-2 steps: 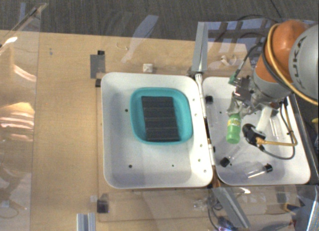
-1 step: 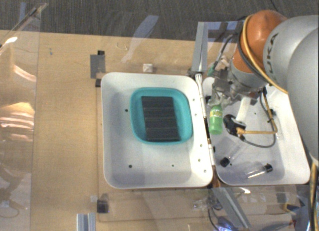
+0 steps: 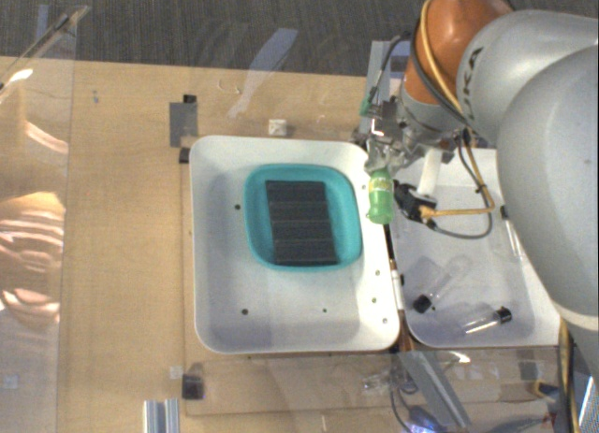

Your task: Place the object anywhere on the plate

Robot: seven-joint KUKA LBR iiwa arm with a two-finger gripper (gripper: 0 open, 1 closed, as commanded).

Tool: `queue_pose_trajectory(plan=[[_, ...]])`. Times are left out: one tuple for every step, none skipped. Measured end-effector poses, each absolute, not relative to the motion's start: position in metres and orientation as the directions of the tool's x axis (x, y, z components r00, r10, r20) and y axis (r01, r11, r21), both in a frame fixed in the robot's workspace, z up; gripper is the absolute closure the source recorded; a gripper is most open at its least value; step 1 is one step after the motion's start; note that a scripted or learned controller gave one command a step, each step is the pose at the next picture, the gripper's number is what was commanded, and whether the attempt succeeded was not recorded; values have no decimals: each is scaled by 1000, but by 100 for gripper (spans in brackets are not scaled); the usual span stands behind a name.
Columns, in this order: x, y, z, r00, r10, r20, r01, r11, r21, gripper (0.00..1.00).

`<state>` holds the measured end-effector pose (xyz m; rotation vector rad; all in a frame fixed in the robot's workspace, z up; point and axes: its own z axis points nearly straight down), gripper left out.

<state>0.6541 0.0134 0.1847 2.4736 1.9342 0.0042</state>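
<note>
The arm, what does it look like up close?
The arm is bulky, rounded and pale grey, with an orange band above the wrist. The gripper is a small metal piece, and thin black and yellowish cables loop beside it.

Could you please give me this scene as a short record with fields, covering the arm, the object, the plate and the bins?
arm: grey, orange band, reaching in from the right
gripper: above the divide between the two bins
green object: at the gripper's tip, between its fingers, above the left bin's right rim
plate: teal, square with rounded corners, in the left bin, a dark ribbed insert on it
left bin: white, holds the plate
right bin: white, holds two clear tubes with black caps
task state: object not yet on the plate
</note>
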Motion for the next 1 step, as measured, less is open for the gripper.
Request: queue_pose_trajectory(plan=[[654, 13, 185, 241, 970, 1, 970, -241, 3, 0]])
